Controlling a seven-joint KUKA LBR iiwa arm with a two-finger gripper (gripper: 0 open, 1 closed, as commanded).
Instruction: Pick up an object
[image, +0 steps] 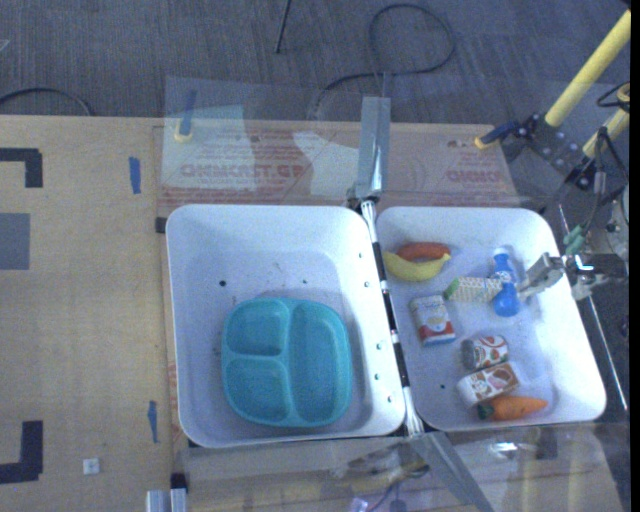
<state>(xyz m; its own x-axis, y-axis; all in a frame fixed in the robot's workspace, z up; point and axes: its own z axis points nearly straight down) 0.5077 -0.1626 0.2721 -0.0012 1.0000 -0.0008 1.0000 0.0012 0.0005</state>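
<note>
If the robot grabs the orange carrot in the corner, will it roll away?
The carrot looks round and tapered, so a nudge would probably roll it in a curve. It lies near the right bin's wall, which may stop it. Its smooth, toy-like surface could be slippery.

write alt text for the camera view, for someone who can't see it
Two shallow white bins sit side by side on a bench: the left bin holds a teal divided tray, the right bin a toy banana, carrot, blue bottle and small cans and cartons. The gripper hovers at the right bin's far right.
</note>
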